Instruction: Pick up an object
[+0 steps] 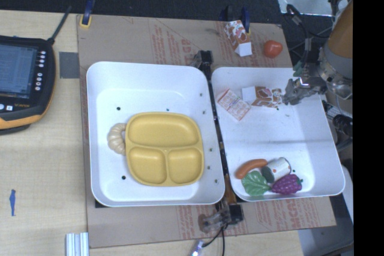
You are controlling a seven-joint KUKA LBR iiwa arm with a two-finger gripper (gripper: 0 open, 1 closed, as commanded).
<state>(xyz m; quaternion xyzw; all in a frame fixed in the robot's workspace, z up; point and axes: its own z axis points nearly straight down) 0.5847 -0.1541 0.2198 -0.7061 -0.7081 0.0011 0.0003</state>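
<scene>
Two shallow white bins sit side by side on a table. The left bin (96, 129) holds a yellow divided tray (163, 148). In the right bin (312, 135), the claw (290, 93) sits at the upper edge, touching or just beside a small brown-and-white snack packet (267, 96). Whether the claw is open or closed cannot be told from this angle. The packet looks light, thin and crinkly, likely slippery; pinching across its narrow middle seems safest. A checked packet (233, 104) lies nearby; toy foods (269, 177) cluster at the bin's lower corner.
</scene>
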